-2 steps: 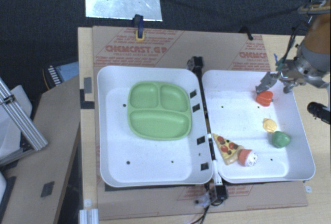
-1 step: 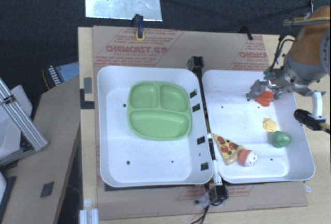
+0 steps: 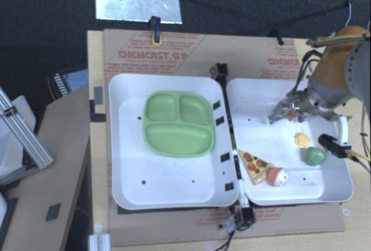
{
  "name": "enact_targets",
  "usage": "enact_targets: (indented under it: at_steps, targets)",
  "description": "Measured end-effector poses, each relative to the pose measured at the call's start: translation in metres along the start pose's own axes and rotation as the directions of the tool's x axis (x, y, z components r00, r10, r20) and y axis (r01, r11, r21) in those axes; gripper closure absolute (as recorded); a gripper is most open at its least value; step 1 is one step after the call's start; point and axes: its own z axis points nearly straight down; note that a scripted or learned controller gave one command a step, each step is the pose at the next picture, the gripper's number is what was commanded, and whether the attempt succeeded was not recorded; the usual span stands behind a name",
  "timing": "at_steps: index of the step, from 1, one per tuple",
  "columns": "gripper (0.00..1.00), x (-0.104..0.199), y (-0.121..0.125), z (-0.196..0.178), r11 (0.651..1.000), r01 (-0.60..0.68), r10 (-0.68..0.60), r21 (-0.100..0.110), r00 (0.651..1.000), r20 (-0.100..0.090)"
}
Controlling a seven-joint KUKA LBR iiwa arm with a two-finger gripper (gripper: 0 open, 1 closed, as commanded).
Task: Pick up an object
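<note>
Bins first: I count two white ones side by side, the left bin (image 3: 124, 145) and the right bin (image 3: 255, 99), and I'll place everything against the black divider (image 3: 227, 128) running between them. One green plate (image 3: 178, 124) with three compartments sits in the left bin, just left of the divider, toward the far half.

Over in the right bin I've got four small things. One pizza slice toy (image 3: 255, 165), a tan wedge with red dots and an orange crust, lies closest to the divider near the front wall. One red-and-white toy (image 3: 277, 177) is touching the pizza's crust end on the side away from the divider. One green round fruit (image 3: 315, 156) sits well out from the divider, and one pale yellow lumpy piece (image 3: 302, 140) is just beside it, a bit farther back and slightly nearer the divider.

One arm (image 3: 339, 70), grey with the orange band, reaching in from the side opposite the divider. Its gripper (image 3: 278, 116) hangs over bare bin floor behind the yellow piece. Its fingers look spread apart with nothing between them, pointing toward the divider.
</note>
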Motion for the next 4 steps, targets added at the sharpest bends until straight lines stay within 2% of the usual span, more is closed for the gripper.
enact_targets:
  at_steps: [1,2,4]
  targets:
    - [0.0,0.0,0.001,0.006,1.0,0.001,-0.001,-0.005,1.0,0.001]
    - [1.0,0.0,0.002,-0.005,1.0,0.002,-0.002,-0.009,1.0,0.002]
    - [1.0,0.015,0.019,-0.108,1.0,0.005,-0.005,-0.011,1.0,0.002]
